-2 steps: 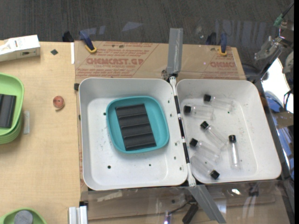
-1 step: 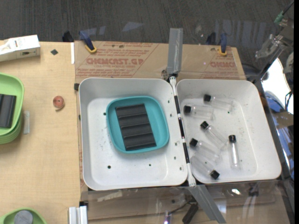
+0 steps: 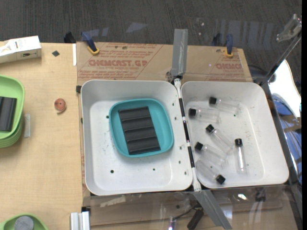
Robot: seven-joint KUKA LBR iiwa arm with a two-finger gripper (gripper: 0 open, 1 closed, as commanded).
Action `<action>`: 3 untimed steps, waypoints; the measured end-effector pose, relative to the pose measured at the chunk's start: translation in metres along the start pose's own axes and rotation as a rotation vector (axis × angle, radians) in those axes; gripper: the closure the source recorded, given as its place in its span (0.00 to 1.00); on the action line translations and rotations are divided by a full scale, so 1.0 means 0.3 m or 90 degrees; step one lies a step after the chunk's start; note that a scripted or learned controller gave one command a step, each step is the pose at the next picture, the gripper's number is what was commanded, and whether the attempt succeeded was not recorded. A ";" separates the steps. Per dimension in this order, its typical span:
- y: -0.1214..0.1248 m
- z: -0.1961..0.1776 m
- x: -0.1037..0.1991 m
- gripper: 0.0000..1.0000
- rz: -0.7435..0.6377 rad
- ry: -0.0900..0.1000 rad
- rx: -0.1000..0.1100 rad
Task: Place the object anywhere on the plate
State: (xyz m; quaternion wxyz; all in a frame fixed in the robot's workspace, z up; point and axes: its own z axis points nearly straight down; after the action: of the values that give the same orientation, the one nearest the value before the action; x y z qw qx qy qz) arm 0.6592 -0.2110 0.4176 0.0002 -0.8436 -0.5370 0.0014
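Clear plastic vials lie scattered at mixed angles in the right bin on the arm's side, the teal plate farther left, and the hand's state I cannot tell.

1 camera hangs above the desk and looks down at a slant, far enough off to take in both white bins whole. The left bin, with its teal plate, sits near the middle of the frame; the right bin, with its clear vials, lies toward the right edge. The far side of the desk and a strip of dark floor run along the top, so the lens tilts away from the near edge.
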 end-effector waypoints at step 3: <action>0.004 0.278 -0.007 0.00 0.060 0.000 0.000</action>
State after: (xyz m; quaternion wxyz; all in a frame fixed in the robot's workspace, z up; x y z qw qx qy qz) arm 0.6590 -0.2136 0.3344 0.0004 -0.8680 -0.4966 0.0013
